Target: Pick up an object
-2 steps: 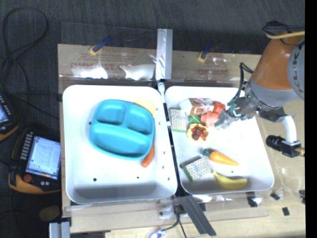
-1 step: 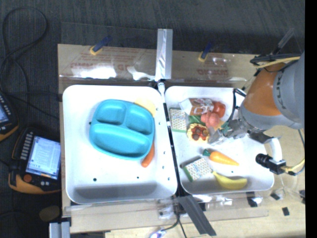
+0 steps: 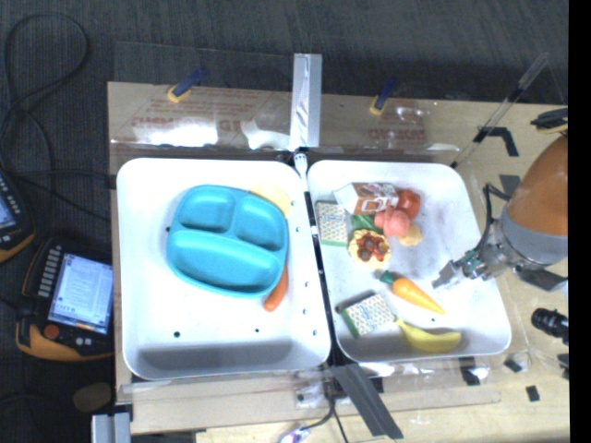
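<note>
White plastic bins sit side by side on the bench; we take the right bin (image 3: pixel 480 247) as our landmark. Inside it, toward its left wall, we note a patterned packet (image 3: pixel 331 223), and just right of that a cluster: a small carton (image 3: pixel 367 197), a red tomato-like piece (image 3: pixel 407 201), a pink round piece (image 3: pixel 397 221) and a small dark-spotted item (image 3: pixel 368 245). Nearer the bin's middle lies a toy carrot (image 3: pixel 413 293), green end pointing left. Along the front wall we see a banana (image 3: pixel 428 338), with a second patterned packet (image 3: pixel 371 313) just to its left.

The gripper (image 3: pixel 450 276) hangs over the right half of this bin, just right of the carrot's thick end, with nothing visible between its fingers; we cannot tell whether they are spread or pressed together. The grey-and-orange arm (image 3: pixel 540 206) enters over the bin's right rim.

Left of the landmark, the left bin (image 3: pixel 148 340) holds a blue divided tray (image 3: pixel 226 238), with an orange piece (image 3: pixel 276 293) at its lower right edge and a yellow piece (image 3: pixel 272 197) at its upper right.
</note>
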Action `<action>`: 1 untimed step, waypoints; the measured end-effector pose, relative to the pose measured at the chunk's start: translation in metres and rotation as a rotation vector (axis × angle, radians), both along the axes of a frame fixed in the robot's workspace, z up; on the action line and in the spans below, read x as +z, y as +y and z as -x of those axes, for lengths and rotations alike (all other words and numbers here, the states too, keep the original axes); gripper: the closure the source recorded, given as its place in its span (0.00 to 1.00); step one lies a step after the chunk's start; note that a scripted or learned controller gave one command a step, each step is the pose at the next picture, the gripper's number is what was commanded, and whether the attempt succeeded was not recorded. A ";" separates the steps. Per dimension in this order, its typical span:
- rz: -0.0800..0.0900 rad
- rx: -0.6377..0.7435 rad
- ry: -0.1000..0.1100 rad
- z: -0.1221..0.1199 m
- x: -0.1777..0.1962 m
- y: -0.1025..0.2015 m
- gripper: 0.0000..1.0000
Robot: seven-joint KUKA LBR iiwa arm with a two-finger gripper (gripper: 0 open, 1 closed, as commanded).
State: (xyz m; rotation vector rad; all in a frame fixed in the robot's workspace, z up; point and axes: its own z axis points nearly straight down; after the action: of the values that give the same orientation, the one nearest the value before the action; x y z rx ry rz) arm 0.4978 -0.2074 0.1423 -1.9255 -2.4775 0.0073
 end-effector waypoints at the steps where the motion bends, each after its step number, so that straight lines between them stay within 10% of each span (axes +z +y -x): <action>1: 0.000 0.146 -0.001 0.003 0.017 -0.017 1.00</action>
State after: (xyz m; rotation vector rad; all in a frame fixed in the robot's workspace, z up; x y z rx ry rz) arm 0.4943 -0.2242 0.1594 -1.7398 -2.6128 0.0071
